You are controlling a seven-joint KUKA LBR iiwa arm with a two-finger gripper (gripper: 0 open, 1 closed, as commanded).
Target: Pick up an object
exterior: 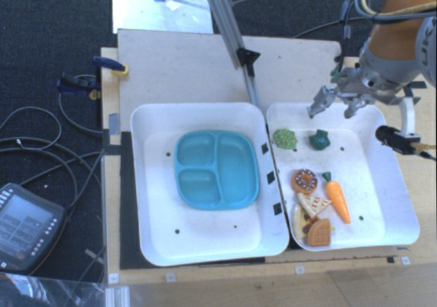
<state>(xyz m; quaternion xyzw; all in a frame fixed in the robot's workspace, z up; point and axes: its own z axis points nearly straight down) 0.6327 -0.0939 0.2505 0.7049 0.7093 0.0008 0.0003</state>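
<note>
In the right bin [399, 196], nearest of all, sits a waffle [318, 232]. Just past it is a wedge [313, 204], with a carrot [338, 202] to its right. A bit farther is a donut [304, 181]. Farther still are a light green toy [285, 138] and a dark green toy [319, 139]. The left bin [150, 162] holds a blue plate [217, 168]. The end effector [337, 106] hangs over the right bin's far edge, open wide, holding nothing.
</note>
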